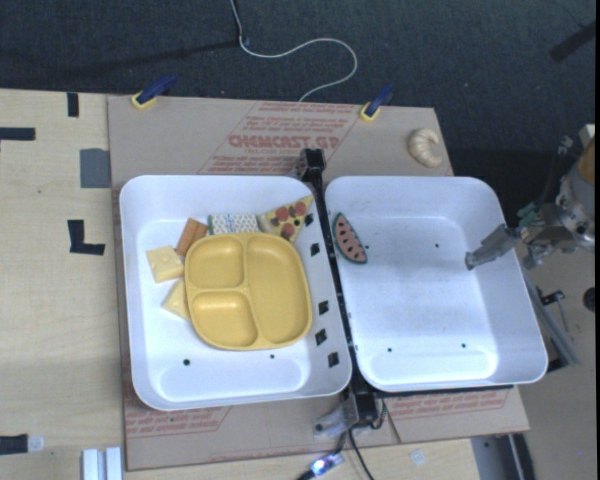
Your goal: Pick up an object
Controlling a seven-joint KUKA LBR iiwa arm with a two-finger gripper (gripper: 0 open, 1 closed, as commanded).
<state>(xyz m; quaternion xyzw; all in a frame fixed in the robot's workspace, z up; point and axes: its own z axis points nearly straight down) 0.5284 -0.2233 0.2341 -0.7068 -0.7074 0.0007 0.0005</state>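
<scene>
The plate [248,290], yellow and divided into three compartments, is located in the left bin [140,368], near its middle, lying flat. A pale square cracker [164,263] and a brown piece [190,235] are placed just beside the plate's left rim, and a pale wedge [175,301] is partly covered by that rim. Several small patterned pieces [232,224] and a pizza slice [288,216] are lined up along the plate's far edge. A watermelon slice [350,238] is found alone in the right bin [450,373], close to its left wall and well apart from the gripper. The gripper [477,256] is positioned over the right bin's right wall, tilted down towards the bin floor; nothing is seen held by it, and whether it is wide or narrow cannot be told. Both bins are seated on a cardboard sheet [280,138], which is fixed by two blue clamps [153,91] at its far edge. A white cable [300,53] is routed across the dark floor beyond
</scene>
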